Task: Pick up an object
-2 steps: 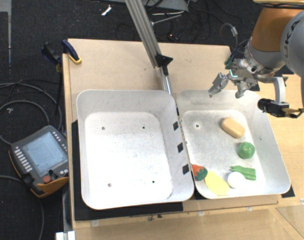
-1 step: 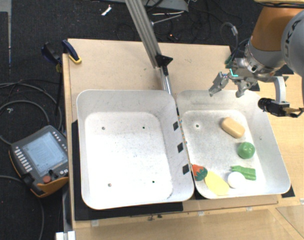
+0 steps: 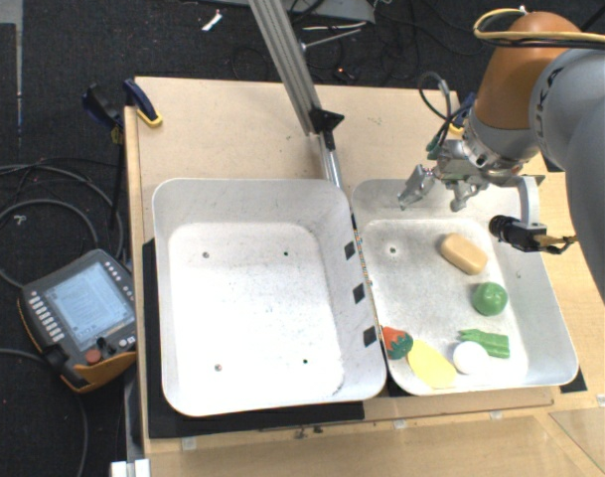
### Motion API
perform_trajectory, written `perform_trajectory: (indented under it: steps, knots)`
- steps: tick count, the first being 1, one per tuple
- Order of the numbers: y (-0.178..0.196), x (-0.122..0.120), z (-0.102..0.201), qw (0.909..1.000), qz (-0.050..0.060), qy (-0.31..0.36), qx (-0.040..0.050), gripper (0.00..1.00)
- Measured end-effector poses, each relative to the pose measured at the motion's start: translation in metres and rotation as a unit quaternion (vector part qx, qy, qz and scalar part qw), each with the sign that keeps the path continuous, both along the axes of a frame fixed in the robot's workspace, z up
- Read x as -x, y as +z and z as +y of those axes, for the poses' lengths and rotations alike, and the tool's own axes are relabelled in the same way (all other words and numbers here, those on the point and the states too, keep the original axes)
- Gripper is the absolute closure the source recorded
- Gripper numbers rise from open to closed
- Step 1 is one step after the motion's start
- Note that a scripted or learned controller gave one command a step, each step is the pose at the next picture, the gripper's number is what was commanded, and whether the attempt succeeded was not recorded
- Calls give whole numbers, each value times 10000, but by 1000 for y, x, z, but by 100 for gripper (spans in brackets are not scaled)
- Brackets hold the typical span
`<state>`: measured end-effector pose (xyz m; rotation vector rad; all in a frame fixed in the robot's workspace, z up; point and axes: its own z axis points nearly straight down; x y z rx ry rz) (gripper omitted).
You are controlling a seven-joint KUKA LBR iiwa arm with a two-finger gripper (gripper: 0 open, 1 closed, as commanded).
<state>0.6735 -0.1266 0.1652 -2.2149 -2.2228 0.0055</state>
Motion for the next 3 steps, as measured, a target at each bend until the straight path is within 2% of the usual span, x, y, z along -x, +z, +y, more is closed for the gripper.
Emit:
perform_trajectory:
  steps: [1,2,3]
  knots:
    - [-64,1,-2,10000,5,-15,-1,0]
    - [-70,0,-2,10000,-20,-10,4,0]
    - [-59,0,-1,10000,-34,-6,8,100]
